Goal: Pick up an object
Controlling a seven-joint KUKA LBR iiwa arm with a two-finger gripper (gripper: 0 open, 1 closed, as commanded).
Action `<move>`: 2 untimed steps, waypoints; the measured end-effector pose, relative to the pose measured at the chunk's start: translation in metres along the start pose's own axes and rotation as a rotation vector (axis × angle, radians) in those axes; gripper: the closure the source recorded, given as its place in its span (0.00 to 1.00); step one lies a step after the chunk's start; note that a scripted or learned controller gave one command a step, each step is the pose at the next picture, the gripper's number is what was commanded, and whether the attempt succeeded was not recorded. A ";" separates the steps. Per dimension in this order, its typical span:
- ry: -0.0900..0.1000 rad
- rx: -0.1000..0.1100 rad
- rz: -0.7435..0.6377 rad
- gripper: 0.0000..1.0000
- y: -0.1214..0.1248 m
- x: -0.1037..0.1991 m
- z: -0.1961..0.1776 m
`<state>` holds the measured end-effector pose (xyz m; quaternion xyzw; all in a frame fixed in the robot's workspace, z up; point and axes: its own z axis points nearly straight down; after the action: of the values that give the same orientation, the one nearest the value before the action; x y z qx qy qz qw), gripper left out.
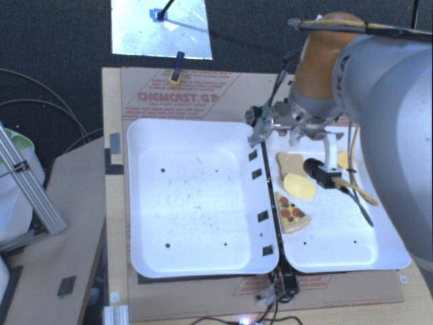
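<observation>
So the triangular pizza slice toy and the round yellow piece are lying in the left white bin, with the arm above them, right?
Not quite: the triangular pizza slice toy and the round yellow piece lie in the right white bin, not the left white bin. The camera view shows this; the arm is above them as you say.

right bin (338, 256) (far corner) behind arm (385, 87)

A shiny metal sheet (161, 17) is lying on dark carpet beyond the bench (81, 175). Black cables (40, 107) are curving at left, beside slanting aluminium rails (30, 188).
</observation>
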<state>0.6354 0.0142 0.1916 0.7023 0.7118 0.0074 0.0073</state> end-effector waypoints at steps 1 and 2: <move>0.004 0.021 0.001 0.00 -0.040 0.081 0.007; -0.001 0.021 0.017 0.00 -0.065 0.017 0.006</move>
<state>0.5706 0.0305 0.1841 0.7085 0.7057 -0.0007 0.0002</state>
